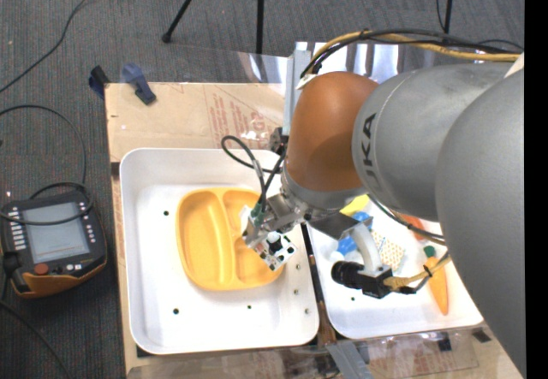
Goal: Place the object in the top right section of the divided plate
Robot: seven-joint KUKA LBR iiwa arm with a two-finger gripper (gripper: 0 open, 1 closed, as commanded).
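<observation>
A yellow divided plate (pixel 210 240) lies in the left white bin (pixel 150 198). It has one long section on the left and two smaller sections on the right. My gripper (pixel 269 242) hangs low over the plate's right side, about where the two right sections meet. A small green and white bit (pixel 256 216) shows at the gripper's upper left, and I cannot tell what it is. The arm hides the plate's right rim and part of the top right section.
The right bin (pixel 467 313) holds an orange carrot-like piece (pixel 439 290), a blue item (pixel 360 222) and a pale dotted item (pixel 390 251). The grey arm covers much of that bin. A teach pendant (pixel 51 239) sits on the floor at the left.
</observation>
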